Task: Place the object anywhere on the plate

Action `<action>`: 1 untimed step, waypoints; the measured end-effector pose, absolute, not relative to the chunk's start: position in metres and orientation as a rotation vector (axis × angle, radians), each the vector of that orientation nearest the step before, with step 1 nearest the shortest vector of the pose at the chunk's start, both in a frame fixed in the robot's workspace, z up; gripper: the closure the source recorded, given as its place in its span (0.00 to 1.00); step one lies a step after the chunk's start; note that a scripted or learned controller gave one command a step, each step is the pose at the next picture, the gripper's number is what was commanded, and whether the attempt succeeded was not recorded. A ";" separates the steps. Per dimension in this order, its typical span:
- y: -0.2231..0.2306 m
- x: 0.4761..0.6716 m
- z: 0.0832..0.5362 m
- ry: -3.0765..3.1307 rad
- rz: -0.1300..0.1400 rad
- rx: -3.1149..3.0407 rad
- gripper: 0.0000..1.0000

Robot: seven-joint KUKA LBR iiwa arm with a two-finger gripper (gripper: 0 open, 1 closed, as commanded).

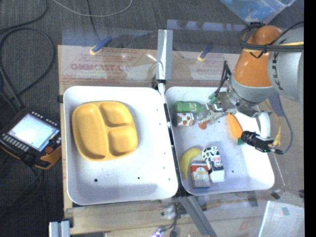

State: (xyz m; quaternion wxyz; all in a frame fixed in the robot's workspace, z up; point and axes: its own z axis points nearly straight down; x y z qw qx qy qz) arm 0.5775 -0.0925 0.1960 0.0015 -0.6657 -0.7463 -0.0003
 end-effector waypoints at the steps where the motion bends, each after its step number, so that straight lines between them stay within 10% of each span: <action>1: -0.003 0.555 0.190 -2.701 0.001 -1.614 1.00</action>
